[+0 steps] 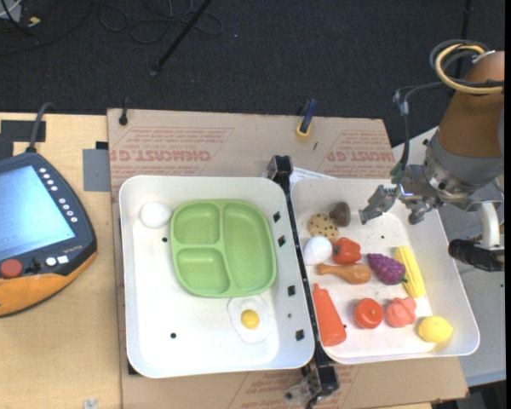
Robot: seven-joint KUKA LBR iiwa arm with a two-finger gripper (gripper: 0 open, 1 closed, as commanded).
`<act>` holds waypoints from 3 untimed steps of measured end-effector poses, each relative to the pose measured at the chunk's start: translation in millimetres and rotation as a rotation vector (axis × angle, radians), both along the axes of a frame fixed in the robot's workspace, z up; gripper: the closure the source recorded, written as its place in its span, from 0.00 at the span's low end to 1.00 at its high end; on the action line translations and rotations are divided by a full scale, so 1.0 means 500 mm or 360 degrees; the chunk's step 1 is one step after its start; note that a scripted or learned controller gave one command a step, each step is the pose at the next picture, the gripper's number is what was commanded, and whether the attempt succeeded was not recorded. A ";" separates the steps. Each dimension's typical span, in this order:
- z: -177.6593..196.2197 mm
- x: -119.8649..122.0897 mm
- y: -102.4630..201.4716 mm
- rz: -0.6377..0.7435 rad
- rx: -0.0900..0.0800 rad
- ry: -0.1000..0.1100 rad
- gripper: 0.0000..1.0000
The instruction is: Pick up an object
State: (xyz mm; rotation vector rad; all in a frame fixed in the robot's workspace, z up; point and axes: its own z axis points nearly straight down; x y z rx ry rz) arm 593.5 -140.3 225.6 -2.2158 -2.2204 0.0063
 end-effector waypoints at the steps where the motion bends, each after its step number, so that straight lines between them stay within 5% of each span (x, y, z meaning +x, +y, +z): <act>1: -0.097 0.009 0.006 0.0003 0.0004 0.0010 0.00; 3: -0.286 0.003 0.002 0.0001 0.0002 0.0001 0.00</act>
